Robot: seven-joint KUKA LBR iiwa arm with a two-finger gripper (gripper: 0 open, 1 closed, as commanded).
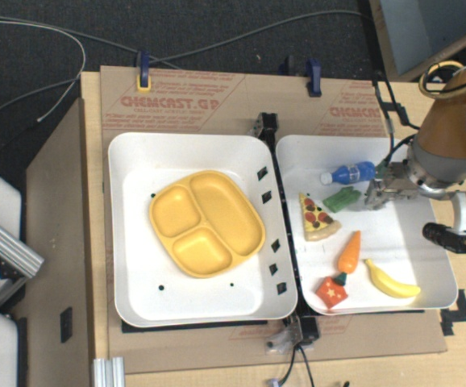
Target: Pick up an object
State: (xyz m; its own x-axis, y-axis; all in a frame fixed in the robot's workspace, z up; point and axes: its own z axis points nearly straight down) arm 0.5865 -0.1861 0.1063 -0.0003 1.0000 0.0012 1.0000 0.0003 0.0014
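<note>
Gripper [376, 193] is sitting low in your right bin [426, 153], reaching in from the right, its tip just beside the green piece [342, 199] and close under the blue bottle [348, 172]. You cannot tell its opening from this angle; nothing is visibly sitting between the tips, so you are not counting a grasp. Toys are lying loose in that bin so the arm can try any of them: pizza slice [318, 217], carrot [349, 251], banana [392, 281], red strawberry [332, 291]. Nearest target is looking like the green piece or the bottle, which are touching or nearly so, risking a nudge. Left bin [128, 216] is holding a yellow divided plate [206, 222], well apart from the arm. Clamps [143, 71] are pinning the cardboard base.
</note>
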